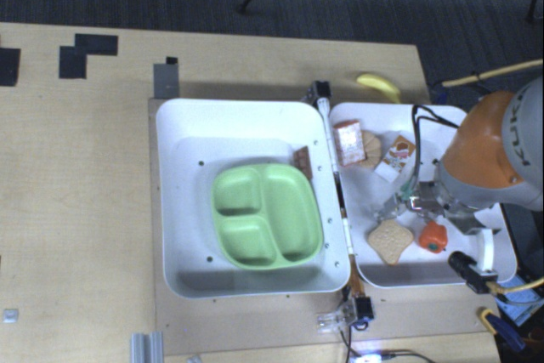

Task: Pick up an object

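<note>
Camera view: The left shallow white bin [183, 183] holds a pale green plastic divided tray [266, 215], lying flat at its centre. The right shallow white bin [367, 272] carries the loose candidates for picking: a tan slice of toast [390, 241], a small orange-red rounded object [433, 238] and two printed snack packets [349, 141] [399, 151]. The two-finger gripper [410, 201] sits low over this bin, just above the toast, presumably positioned for a grasp. Jaw opening cannot be determined; nothing is visibly held.

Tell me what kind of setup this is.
Likely a robot lab pick-and-place bench: two white bins on a plywood top, toy food such as a bread slice, and a grey-orange arm reaching in.
</note>
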Tool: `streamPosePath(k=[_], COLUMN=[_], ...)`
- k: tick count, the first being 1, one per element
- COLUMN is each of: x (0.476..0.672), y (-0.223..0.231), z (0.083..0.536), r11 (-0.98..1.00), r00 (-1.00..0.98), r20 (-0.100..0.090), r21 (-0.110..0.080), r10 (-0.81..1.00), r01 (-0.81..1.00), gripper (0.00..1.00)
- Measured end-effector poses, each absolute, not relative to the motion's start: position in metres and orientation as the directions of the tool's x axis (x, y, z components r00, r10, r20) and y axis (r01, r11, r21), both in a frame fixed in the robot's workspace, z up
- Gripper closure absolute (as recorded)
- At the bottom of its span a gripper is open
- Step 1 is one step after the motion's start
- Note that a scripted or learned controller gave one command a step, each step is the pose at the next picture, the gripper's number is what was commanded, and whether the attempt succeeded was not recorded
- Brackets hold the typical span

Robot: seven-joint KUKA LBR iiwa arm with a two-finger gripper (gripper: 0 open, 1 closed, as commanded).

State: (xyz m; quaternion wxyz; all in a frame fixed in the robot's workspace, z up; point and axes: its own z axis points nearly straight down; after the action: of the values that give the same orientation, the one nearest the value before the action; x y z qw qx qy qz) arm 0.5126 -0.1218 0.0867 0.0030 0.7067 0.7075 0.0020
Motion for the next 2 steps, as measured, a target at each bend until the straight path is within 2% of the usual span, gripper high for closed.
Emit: streamPosePath(k=[1,2], x=[0.515,0.5149], y=[-0.1213,-0.1213], z=[0.0981,0.098], r11=[0.003,0.003], r00=[-0.003,-0.003], r20=[-0.002,-0.001], r21=[0.013,0.012], r10=[1.0,1.0], r01=[1.0,1.0], gripper=[1.0,0.0])
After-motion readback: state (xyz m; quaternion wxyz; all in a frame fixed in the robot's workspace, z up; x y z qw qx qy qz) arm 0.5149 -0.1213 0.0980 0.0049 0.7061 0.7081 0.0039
